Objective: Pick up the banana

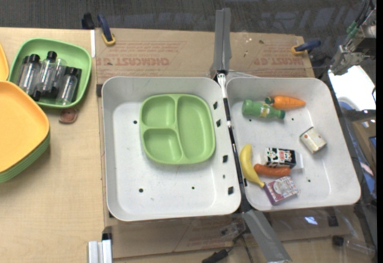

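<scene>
The yellow banana (248,165) lies in the right bin (335,196), close against its left wall, with its tip pointing toward the front. A red sausage-shaped toy (272,169) touches its right side. A small black-and-white carton (280,156) sits just beyond that.
The right bin also holds a purple packet (280,190), a green bottle (262,109), a carrot (288,101) and a white block (313,140). A green divided plate (178,129) sits in the left bin (119,184). A green tray of bottles (51,73) and stacked orange plates (21,136) stand on the bench at left.
</scene>
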{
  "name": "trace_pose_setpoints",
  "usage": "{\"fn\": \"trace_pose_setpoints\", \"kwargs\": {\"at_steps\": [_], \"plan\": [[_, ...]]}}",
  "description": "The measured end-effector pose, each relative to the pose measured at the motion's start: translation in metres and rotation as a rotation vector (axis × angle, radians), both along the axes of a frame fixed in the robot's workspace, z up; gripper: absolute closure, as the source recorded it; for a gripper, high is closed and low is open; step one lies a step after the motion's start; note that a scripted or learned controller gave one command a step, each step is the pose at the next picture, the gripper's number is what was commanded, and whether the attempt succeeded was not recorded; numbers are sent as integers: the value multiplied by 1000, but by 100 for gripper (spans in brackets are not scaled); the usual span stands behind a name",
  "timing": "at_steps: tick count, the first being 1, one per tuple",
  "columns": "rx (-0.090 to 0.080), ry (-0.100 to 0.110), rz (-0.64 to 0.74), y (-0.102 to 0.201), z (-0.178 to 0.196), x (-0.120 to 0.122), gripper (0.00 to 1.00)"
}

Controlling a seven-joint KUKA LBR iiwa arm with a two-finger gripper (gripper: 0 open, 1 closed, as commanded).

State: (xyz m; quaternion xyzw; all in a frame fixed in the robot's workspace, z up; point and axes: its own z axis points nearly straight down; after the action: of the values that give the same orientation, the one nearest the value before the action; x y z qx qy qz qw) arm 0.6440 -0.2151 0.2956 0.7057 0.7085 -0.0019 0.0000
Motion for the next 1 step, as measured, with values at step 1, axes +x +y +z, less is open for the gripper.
{"fn": "trace_pose_setpoints", "kwargs": {"at_steps": [1], "plan": [[3,0,137,-7,-61,-62,100]]}}
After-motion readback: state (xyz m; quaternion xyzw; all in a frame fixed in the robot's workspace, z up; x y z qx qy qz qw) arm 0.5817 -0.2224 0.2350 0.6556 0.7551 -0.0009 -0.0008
